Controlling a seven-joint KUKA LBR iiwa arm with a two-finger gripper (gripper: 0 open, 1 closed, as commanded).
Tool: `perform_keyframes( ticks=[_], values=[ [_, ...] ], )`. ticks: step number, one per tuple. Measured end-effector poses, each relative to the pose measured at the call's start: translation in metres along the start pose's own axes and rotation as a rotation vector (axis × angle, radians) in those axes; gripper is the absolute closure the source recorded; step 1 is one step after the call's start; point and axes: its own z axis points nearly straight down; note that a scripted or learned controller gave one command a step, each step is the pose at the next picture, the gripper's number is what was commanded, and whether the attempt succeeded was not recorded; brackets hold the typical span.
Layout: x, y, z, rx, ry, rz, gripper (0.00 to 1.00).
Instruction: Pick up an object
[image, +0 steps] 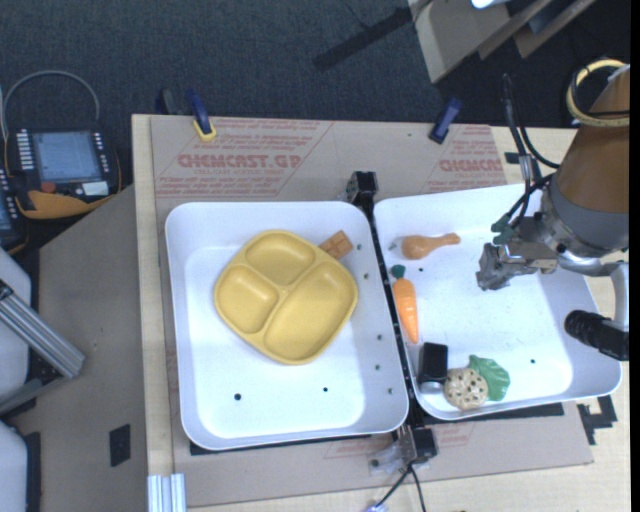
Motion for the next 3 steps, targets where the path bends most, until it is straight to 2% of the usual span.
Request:
perform_keyframes(
  ticks=[2,3],
  values=[
    [0.095,0.01,0.031,0.005,0.001,0.001,1.0],
    [0.137,0.001,0.043,0.005,0.0,0.001,1.0]
  ],
)
